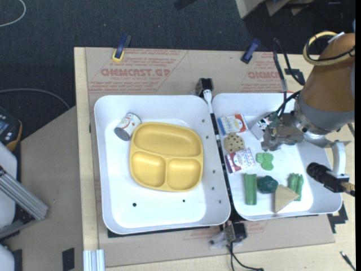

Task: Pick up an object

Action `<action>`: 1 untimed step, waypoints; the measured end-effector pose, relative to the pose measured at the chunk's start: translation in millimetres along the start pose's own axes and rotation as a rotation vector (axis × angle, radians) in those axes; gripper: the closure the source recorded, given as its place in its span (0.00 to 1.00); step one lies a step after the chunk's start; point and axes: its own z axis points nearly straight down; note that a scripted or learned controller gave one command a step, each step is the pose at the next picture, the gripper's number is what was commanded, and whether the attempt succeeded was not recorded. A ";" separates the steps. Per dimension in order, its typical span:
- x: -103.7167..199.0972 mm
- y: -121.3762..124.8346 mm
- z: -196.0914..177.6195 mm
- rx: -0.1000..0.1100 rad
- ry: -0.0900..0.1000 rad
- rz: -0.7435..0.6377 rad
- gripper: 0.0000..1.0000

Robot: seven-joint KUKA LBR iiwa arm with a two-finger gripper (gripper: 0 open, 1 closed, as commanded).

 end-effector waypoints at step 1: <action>-7.8 7.5 -16.4 -0.008 -0.004 0.001 1.00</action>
